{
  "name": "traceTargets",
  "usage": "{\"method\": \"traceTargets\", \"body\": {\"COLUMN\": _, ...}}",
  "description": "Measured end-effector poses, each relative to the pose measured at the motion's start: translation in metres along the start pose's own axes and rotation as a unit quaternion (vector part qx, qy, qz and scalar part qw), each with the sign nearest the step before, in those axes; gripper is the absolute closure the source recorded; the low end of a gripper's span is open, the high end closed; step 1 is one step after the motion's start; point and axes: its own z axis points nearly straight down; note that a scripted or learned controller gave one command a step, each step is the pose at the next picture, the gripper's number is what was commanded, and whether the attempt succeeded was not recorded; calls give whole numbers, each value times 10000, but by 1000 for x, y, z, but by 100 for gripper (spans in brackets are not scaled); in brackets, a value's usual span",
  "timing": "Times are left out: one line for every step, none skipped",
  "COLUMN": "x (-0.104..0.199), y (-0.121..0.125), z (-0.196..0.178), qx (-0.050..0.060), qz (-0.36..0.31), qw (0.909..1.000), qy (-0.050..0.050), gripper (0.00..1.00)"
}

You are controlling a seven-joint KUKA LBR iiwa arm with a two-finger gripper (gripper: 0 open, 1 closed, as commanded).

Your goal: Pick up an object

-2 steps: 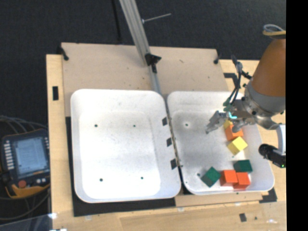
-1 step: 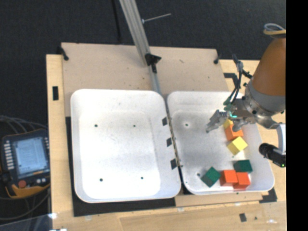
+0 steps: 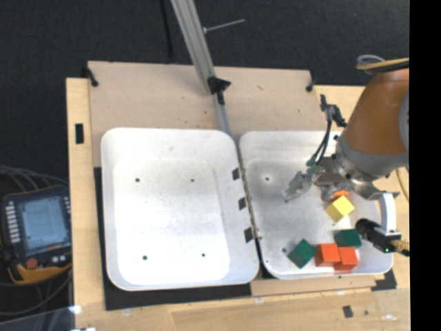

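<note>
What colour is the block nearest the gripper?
Yellow block, in the camera view, just beside the gripper.

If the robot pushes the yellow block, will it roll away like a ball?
Probably not. The yellow block looks like a cube with flat faces, so it would likely slide or tumble once rather than roll. It seems stiff, not squishy, since its edges look straight. It sits close to the gripper, away from the orange blocks in the right bin.

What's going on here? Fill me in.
A grey and orange arm reaches in from the right over the right bin, its gripper low over bare bin floor. The blocks lie nearby: a yellow block, two green blocks and an orange block. The left bin sits beside it.
</note>
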Motion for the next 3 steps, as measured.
{"method": "traceTargets", "body": {"x": -10, "y": 3, "z": 48, "qx": 6, "qz": -2, "qw": 10000, "qy": -2, "gripper": 0}}
{"method": "traceTargets", "body": {"x": -11, "y": 6, "z": 111, "qx": 12, "qz": -2, "qw": 10000, "qy": 1, "gripper": 0}}
{"method": "traceTargets", "body": {"x": -11, "y": 9, "z": 97, "qx": -44, "qz": 28, "qw": 10000, "qy": 6, "gripper": 100}}
